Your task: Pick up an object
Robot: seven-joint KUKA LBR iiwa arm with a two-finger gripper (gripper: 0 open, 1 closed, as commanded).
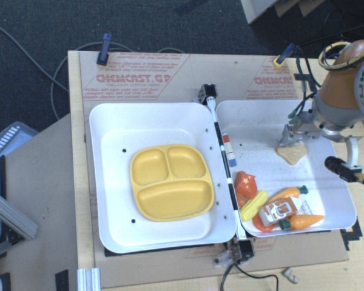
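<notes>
My gripper point(289, 140) hangs low over the back of the right bin point(255, 117), its fingers straddling the top of a tan, bread-like piece point(293, 154) that lies on the bin floor. Whether the fingers press on that piece I cannot make out. Toward the bin's front lie a red tomato-like toy point(246, 183), a yellow corn cob point(253, 205), a small brown-and-white packet point(278, 211) and two orange carrots point(286, 193) point(303, 221), all bunched together.
The left bin point(109, 132) holds a yellow divided plate point(170, 181) with three compartments. A ridge with clamps runs between the two bins. The arm's grey body and orange band point(343, 83) stand over the right bin's back right corner.
</notes>
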